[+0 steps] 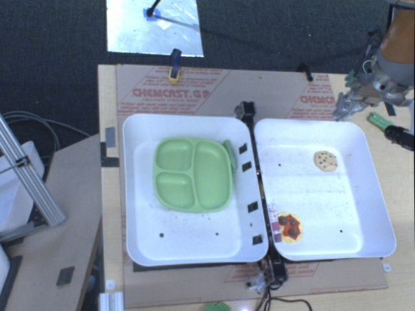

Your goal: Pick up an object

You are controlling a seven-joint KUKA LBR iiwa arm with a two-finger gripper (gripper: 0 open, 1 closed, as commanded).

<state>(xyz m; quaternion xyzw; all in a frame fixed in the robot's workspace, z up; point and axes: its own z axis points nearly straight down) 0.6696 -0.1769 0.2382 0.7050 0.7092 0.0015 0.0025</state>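
Observation:
A round cookie [325, 161] lies in the right bin [363, 173] toward its far right part. A small pizza slice toy [289, 226] lies near that bin's front left corner. A green divided plate [194, 174] lies flat in the left bin [139, 193]. My gripper [345, 103] hangs at the far right, above the back right corner of the right bin, apart from every object. Nothing is between its fingers as far as I can see.
A yellow and blue clamp [174, 67] sits at the bench's back edge. A shiny metal sheet [154, 18] lies beyond it. A green-handled tool [389, 127] rests right of the right bin. Black clips line the seam between the bins [254, 173].

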